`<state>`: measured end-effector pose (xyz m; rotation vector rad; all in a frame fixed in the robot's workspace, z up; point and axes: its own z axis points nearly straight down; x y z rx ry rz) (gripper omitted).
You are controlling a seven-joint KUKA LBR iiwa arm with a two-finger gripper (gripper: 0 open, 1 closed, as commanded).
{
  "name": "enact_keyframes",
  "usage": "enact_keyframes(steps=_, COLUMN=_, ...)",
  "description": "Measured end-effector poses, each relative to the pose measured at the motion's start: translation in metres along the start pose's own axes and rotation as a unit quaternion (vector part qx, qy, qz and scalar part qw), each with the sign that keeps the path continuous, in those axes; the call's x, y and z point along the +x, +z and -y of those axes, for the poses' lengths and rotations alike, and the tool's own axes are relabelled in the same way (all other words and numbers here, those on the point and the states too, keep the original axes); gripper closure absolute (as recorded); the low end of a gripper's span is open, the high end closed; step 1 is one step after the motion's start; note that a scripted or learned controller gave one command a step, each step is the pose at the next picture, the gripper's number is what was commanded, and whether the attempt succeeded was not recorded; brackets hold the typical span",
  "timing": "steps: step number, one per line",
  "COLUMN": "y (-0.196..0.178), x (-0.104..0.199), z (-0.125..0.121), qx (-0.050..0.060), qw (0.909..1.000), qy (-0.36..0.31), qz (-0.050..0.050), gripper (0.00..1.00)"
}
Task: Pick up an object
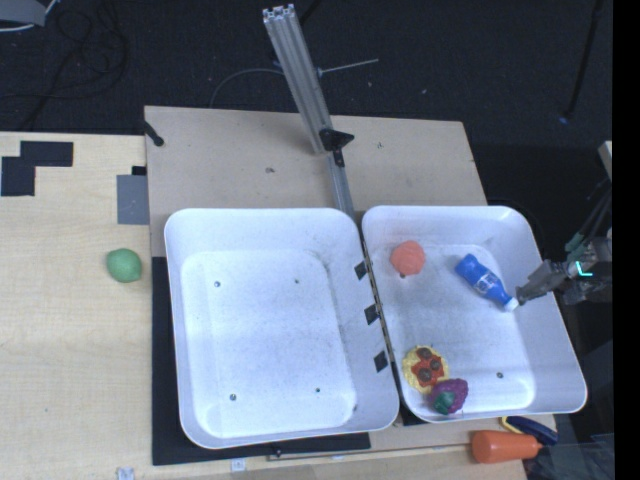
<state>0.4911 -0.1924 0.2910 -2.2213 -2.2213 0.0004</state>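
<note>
One gripper (545, 280) sits mid-right beside the blue bottle (484, 280) (finger state unclear); it should centre over the bottle before descending.

Both bins are white with faint grey speckling; the left bin (262, 323) shows a few dark dots on its floor. In the right bin (545, 368), the bottle (484, 280) is blue with a white cap, and left of it sits an orange-red ball (407, 258). Near that bin's front edge lies a yellow toy (425, 366) with red and dark spots, and a purple one (449, 396) with a green tip. Outside, below that bin's front rim, is an orange piece (503, 446). Left of the left bin, a green ball (124, 265) rests on the pale wood bench (60, 368), which carries black and grey patches. Black clips (370, 313) mark the seam between the bins.
</note>
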Motion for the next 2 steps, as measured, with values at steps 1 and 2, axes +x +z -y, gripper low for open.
enact_keyframes(steps=1, y=0.000, x=0.000, z=0.000, qx=0.000, qw=1.0000, qy=0.000, qz=0.000, gripper=0.00)
enact_keyframes(steps=2, y=0.043, x=0.001, z=0.005, qx=0.002, qw=1.0000, qy=0.000, qz=0.000, gripper=0.00)
